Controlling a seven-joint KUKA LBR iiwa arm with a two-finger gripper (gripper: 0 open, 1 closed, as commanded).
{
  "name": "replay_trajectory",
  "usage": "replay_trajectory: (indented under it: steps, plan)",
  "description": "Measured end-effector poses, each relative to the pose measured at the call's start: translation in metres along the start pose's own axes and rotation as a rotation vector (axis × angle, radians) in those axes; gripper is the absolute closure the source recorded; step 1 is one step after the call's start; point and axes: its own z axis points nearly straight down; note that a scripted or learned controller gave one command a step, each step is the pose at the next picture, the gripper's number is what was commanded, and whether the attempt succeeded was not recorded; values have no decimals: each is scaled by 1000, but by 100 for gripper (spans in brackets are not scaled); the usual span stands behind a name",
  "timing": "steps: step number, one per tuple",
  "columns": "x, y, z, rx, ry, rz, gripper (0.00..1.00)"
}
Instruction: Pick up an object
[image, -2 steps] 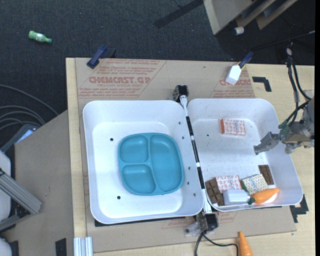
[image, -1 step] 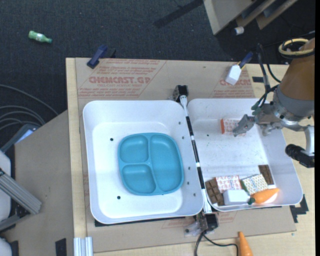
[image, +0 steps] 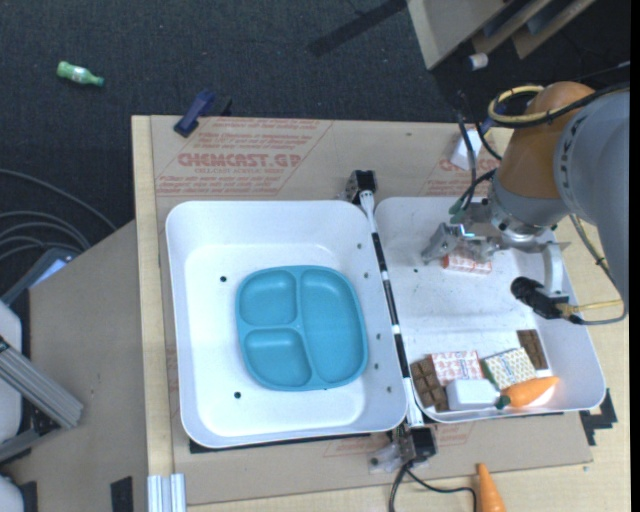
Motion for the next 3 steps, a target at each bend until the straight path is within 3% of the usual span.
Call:
replay_trajectory:
  steps: [1, 2, 3]
  plan:
    - [-7, 4, 8, -6, -1, 1, 0]
    - [-9, 6, -3, -12, -7, -1, 100]
    - [-9, 5, -3, -11, -6, -1, 0]
